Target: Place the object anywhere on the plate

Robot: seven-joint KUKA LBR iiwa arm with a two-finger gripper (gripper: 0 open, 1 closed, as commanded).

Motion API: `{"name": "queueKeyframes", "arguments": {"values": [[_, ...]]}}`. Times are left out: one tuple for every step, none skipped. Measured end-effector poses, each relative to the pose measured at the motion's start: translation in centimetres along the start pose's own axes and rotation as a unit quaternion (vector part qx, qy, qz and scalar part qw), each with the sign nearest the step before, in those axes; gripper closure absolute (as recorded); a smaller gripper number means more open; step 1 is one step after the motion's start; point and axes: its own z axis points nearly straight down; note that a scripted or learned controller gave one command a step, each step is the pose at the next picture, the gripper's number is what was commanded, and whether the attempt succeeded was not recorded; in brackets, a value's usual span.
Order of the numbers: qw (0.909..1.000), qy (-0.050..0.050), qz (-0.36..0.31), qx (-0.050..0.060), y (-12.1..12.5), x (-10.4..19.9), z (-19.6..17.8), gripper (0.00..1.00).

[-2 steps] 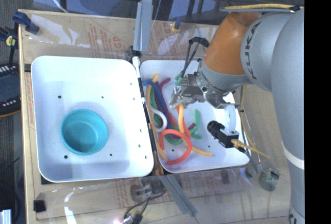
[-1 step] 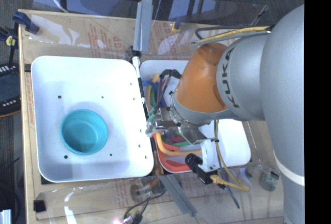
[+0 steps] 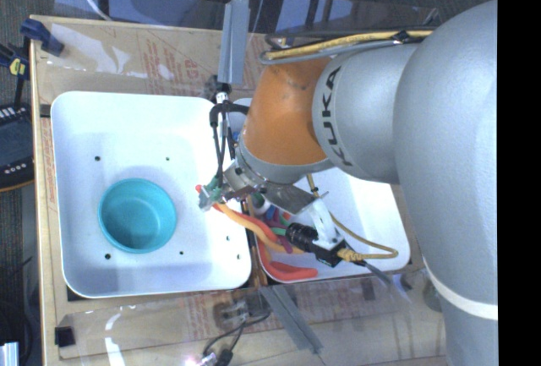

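My big grey arm [image 3: 423, 102], marked KUKA, hangs over the right bin [image 3: 380, 212], where colourful objects [image 3: 270, 229] lie under my wrist. I cannot tell the state of my gripper [image 3: 221, 193] or if it holds something. I should carry the object slowly to the blue plate [image 3: 138, 215] in the left bin [image 3: 84, 128].

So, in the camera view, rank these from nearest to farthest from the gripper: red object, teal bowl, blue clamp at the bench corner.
Gripper sits between the bins.
1. Red object, right bin, just below-right.
2. Teal bowl, left bin.
3. Blue clamp, bench's top-left corner.
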Motion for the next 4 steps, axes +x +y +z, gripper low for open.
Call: {"name": "queueKeyframes", "arguments": {"values": [[0.9988, 0.000, -0.049, 0.002, 4.6, 6.1, -1.9, 1.00], [0.9610, 0.000, -0.277, 0.002, 6.9, 8.0, -0.4, 1.00], [0.9306, -0.001, -0.366, -0.003, 6.9, 3.3, -0.5, 1.00], [0.9213, 0.001, -0.389, 0.001, 5.9, 7.4, -2.2, 1.00]]}}
